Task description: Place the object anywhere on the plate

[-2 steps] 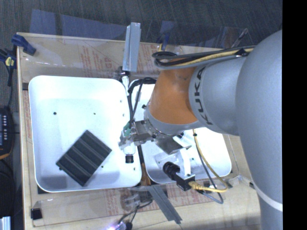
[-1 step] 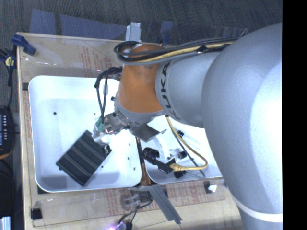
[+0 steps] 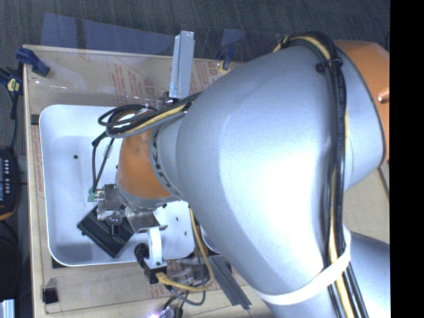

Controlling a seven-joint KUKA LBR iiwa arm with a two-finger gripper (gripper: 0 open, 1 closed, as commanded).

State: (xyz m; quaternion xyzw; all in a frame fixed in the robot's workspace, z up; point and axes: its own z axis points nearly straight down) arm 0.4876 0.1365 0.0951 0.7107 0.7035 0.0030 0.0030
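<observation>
I can't pick out the object or the plate with any confidence; whatever lies under the pincer is hidden by its own black body. The black two-finger pincer point(image 3: 104, 232) sits low over the near-left part of the shallow white plastic bin point(image 3: 56, 151), its dark block turned diagonally, and I cannot tell whether its fingers are wide or narrow, or holding anything. Directly above the pincer I see the silver wrist fitting point(image 3: 109, 201), and above that the orange band point(image 3: 136, 167) of the arm. Up and right from the pincer, the big grey arm point(image 3: 265, 177) bends sharply down from the right, its bulky elbow covering most of the bench. A black-and-yellow cable bundle point(image 3: 136, 116) loops over the wrist. Just right of the pincer is a white bracket point(image 3: 169, 234). Beyond the bin's far rim stands a slim upright metal post point(image 3: 181, 65) on the pale wooden bench point(image 3: 99, 71).
</observation>
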